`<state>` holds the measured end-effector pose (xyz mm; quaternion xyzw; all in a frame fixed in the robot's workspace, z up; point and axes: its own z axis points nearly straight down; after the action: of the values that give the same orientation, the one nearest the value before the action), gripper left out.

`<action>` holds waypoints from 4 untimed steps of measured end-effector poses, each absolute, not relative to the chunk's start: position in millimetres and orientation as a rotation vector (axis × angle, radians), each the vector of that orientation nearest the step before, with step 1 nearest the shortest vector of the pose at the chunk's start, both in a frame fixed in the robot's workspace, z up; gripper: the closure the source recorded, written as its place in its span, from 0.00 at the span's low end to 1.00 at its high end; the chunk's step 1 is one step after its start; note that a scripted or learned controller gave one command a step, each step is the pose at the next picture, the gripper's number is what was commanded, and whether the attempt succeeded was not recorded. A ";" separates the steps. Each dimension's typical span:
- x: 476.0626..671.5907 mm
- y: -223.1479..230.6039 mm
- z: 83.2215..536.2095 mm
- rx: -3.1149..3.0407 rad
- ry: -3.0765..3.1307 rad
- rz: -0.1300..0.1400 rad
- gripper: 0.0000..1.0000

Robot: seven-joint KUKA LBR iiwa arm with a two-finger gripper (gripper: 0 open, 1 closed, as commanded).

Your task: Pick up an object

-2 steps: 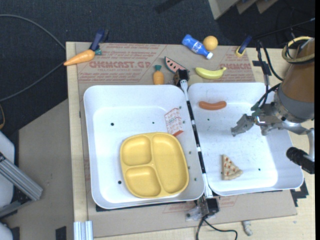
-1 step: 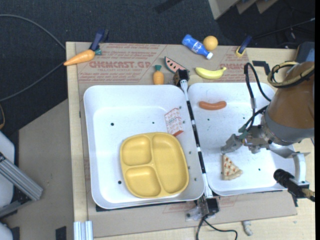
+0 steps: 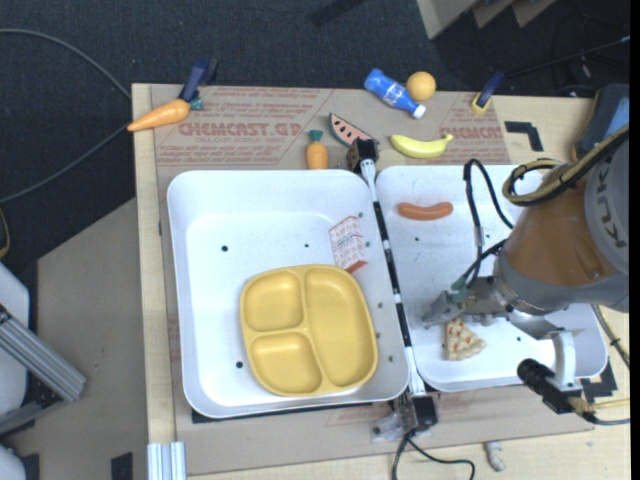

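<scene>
Gripper (image 3: pixel 452 308) sat low in the right shallow white bin (image 3: pixel 430 253), near its front-left part. Fingers were dark and small against the wrist hardware — couldn't tell whether they were spread or closed. Nothing visibly between them.

Nearest object: a triangular toy pizza slice with tan crust and red dots (image 3: pixel 462 340), flat on the bin floor just in front of the gripper, very close, contact not resolvable. A toy red-orange sausage (image 3: pixel 426 209) lay in the same bin, well apart, toward the back.

The grey arm with the orange band (image 3: pixel 550 243) came in from the right, covering much of the right bin's right side.

Left shallow white bin (image 3: pixel 200 268) held a yellow plastic three-compartment tray (image 3: pixel 307 328) at front centre, with a small white-and-red printed packet (image 3: pixel 347 242) just behind its back-right corner, beside the wall between the bins.

On the bench behind the bins — a yellow toy banana (image 3: pixel 420 146), a blue and white toy bottle (image 3: pixel 392 92), an orange ball (image 3: pixel 421 85) touching or just beside the bottle, a toy watermelon slice (image 3: pixel 345 130), a small orange toy carrot with green top (image 3: pixel 317 155), and a larger orange toy carrot (image 3: pixel 158 116) at the back-left corner.
</scene>
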<state>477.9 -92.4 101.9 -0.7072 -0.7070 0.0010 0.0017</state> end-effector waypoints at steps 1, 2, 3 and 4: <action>539.6 -173.2 114.4 -2.224 -2.221 0.001 0.00; 607.8 -165.3 205.7 -2.223 -2.227 -0.004 0.00; 524.1 -139.7 192.2 -2.221 -2.220 0.001 0.00; 489.1 -104.7 84.3 -2.220 -2.222 0.000 0.00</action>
<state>489.1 -104.7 84.3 -0.7069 -0.7073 0.0000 0.0003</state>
